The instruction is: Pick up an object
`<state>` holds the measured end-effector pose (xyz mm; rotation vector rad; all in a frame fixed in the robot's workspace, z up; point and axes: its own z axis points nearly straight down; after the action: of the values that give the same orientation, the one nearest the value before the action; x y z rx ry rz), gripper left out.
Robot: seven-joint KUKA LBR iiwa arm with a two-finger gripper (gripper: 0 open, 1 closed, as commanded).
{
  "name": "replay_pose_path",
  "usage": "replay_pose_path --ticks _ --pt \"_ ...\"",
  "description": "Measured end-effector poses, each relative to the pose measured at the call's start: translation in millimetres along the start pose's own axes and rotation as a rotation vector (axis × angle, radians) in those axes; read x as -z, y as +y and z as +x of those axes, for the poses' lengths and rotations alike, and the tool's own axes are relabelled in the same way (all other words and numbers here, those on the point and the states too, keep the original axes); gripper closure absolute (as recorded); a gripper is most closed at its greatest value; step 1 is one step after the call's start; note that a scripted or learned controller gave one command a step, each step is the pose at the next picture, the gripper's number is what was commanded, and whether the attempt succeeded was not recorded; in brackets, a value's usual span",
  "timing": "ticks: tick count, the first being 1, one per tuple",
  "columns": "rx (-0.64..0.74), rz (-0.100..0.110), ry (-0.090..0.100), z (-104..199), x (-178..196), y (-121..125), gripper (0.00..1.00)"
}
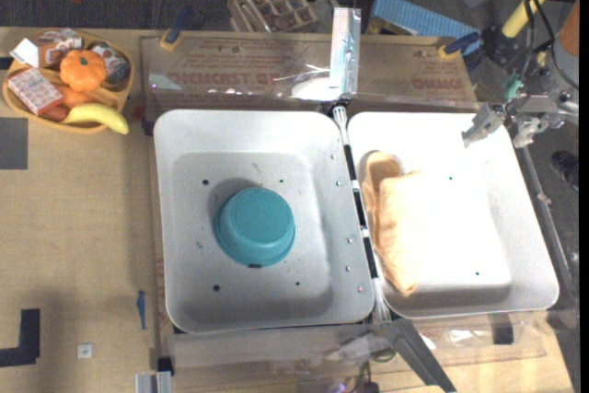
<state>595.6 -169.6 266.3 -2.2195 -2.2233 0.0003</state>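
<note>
So there's a teal bowl (256, 226) sitting upside down in the left bin (175, 161), a tan cloth (394, 225) bunched against the left wall of the right bin (515, 290), and the gripper (502, 126) over that bin's far right corner, fingers spread, holding nothing.
</note>
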Motion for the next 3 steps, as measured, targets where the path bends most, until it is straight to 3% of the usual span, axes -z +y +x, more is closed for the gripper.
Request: replay_pose_path --ticks 1,2,3 --pt "-0.099 0.002 0.0 60.0 -95.6 59.6 0.0" --pt "-0.031 -0.006 -0.001 55.4 -178.7 55.6 0.0" --pt "-0.031 -0.006 -0.001 55.4 -178.6 55.6 0.0"
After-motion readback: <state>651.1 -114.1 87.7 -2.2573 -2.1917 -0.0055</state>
